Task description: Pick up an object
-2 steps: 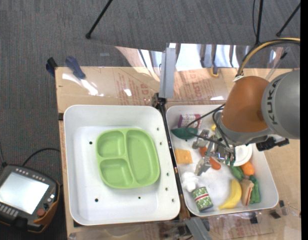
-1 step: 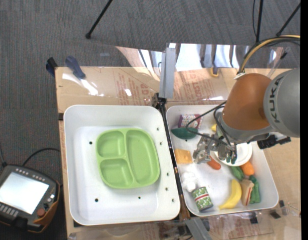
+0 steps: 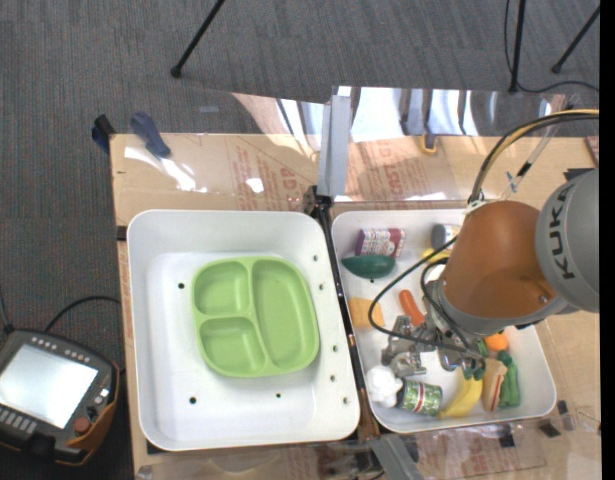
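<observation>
Nearest, green can, banana and white ball sit at right bin's front edge. Gripper hangs low just above them; can't tell its opening or any hold. Farther back: dark green piece, maroon can. Left bin holds green divided plate.

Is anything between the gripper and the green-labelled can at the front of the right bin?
Nothing visible blocks it. The gripper hangs in the right bin just above the green-labelled can. A white object touches the can's left side and a banana lies close on its right, crowding a grasp.
</observation>
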Controlling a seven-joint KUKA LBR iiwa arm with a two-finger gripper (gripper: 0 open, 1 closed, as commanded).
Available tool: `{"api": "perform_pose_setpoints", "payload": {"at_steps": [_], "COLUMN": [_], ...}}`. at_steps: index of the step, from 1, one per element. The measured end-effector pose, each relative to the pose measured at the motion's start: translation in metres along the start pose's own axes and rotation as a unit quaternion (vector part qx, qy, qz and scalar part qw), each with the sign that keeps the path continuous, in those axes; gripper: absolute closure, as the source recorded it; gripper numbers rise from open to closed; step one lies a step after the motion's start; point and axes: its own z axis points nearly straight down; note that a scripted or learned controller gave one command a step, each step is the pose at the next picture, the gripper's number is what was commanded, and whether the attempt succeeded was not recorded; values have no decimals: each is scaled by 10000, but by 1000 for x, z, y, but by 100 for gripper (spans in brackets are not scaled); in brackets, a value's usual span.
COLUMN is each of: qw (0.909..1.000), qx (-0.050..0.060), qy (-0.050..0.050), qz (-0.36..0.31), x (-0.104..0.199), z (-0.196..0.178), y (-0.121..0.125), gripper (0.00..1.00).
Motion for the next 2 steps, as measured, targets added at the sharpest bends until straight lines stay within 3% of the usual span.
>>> {"api": "perform_pose_setpoints", "payload": {"at_steps": [1,2], "qw": [9861,9584], "qx": [-2,-1], "qy": [-17,-17], "qz": [1661,2854], "x": [-38,-68], "z": [-1,-1], "y": [-13,-6], "gripper": [100,100]}}
